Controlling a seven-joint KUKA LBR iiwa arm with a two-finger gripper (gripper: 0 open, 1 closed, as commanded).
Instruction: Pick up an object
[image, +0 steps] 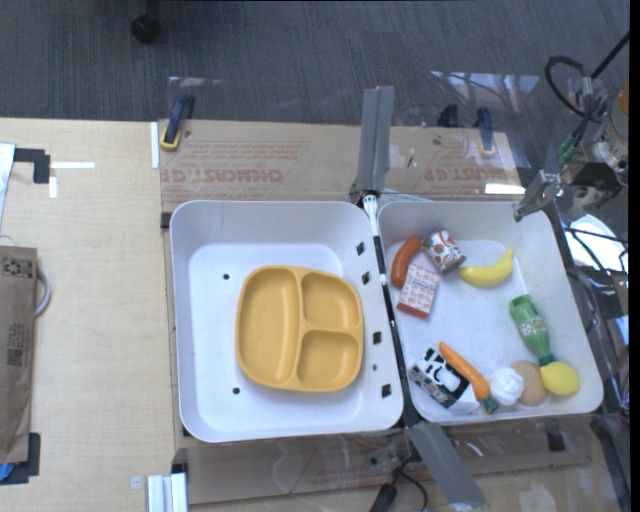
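Observation:
The right bin (570, 290) holds several small toy foods. A red sausage (403, 260), a small printed can (443, 250) and a banana (487, 270) lie along its far side. A red and white carton (418, 290) lies just below the sausage. A green bottle (529, 325) lies at the right, above a lemon (560, 378). At the near edge, a carrot (465, 370) rests across a black and white packet (438, 378), beside a white ball (507, 385) and a tan round piece (532, 385).
The left bin (195, 300) holds a yellow divided plate (298, 328). Cardboard (260, 160) lies behind both bins. A brown paper bag (18, 350) sits at the far left of the wooden bench. Cables and metal fittings (575, 170) crowd the upper right corner.

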